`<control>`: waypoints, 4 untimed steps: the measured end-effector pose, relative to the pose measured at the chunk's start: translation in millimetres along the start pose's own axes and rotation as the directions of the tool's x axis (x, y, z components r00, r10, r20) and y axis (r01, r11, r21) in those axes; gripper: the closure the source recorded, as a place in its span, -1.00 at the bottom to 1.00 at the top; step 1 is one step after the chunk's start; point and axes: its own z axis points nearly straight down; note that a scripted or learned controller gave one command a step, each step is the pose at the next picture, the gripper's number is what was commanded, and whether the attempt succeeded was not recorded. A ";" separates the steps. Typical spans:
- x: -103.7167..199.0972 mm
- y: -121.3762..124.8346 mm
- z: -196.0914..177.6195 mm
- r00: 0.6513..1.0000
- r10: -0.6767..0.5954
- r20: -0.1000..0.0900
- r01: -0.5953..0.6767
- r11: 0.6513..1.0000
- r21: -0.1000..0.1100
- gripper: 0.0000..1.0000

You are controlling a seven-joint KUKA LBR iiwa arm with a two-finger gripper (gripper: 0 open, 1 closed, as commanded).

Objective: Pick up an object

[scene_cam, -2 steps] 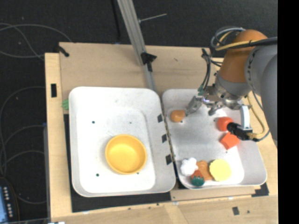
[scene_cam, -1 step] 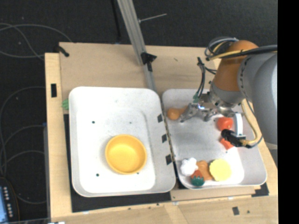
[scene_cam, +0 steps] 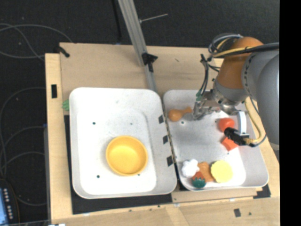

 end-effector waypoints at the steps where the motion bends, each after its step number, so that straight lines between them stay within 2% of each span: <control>1: 1.1 -3.2 -45.3 1.000 0.000 -0.002 0.000 1.000 -0.001 1.00; 2: -0.1 -2.5 -96.0 1.000 -0.007 -0.002 0.007 1.000 0.003 1.00; 3: 44.7 -9.8 -109.6 1.000 -0.009 -0.004 0.009 1.000 0.004 1.00; 4: 87.9 -25.8 -104.8 1.000 -0.008 -0.002 0.008 1.000 0.004 1.00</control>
